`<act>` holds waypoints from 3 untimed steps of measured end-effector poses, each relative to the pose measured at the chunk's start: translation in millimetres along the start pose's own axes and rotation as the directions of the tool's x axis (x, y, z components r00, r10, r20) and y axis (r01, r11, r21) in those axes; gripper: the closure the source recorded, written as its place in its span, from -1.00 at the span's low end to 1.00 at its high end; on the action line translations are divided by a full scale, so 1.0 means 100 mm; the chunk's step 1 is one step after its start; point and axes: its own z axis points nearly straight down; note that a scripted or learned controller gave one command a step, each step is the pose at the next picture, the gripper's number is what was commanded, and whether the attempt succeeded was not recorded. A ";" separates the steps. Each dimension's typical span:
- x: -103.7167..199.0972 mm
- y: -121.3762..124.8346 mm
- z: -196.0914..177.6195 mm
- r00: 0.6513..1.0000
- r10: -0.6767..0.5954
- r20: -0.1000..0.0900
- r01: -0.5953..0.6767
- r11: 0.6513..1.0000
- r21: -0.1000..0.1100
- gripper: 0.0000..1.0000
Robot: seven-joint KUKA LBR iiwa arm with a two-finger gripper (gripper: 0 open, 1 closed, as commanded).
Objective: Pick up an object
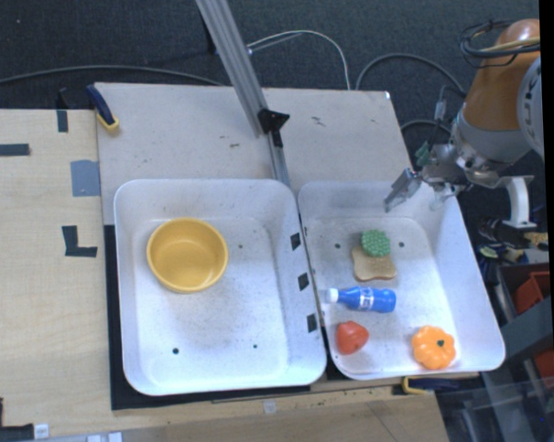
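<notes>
1. Currently the two-finger gripper [397,194] hangs over the far right corner of the right-hand shallow white bin [462,253], above the bin's rim and apart from everything inside it; its fingers look parted a little and nothing sits between them.
2. Candidates for picking all lie in that right bin: a green knobbly ball [375,243] touching the far edge of a tan bread-shaped piece [374,265], a blue plastic bottle with a white cap [363,299] lying on its side just nearer, a small red rounded toy [352,337] near the front left, and an orange toy pumpkin [434,347] at the front right.
3. Over in the left-hand white bin [132,268] sits a yellow plastic bowl [188,254], well apart from the arm.
4. By my judgement the step in hand is the approach: no object has been chosen or gripped yet.
5. Next, the move calls for travelling nearer and leftward over one item, the green ball being closest, then descending with fingers straddling it before closing.
</notes>
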 end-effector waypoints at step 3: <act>0.15 -0.08 1.22 1.000 0.001 -0.002 -0.001 1.000 0.004 -1.00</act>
